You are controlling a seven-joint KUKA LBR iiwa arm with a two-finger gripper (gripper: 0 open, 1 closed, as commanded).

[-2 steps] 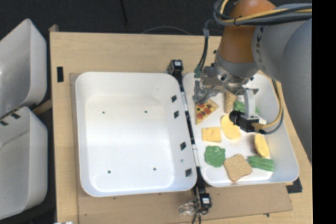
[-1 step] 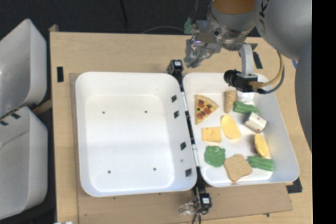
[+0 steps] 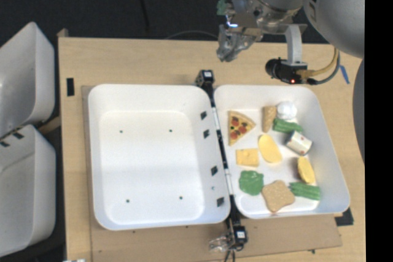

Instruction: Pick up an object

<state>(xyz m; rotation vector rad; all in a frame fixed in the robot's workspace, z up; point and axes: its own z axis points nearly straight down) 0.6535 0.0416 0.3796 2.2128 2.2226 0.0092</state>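
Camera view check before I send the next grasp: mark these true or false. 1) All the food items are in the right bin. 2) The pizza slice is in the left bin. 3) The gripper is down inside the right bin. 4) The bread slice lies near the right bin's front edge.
1) True: the items lie in the right bin.
2) False: the pizza slice lies in the right bin, near the divider with the left bin.
3) False: the gripper hangs above the bench behind the bins.
4) True: the bread slice sits at the front.
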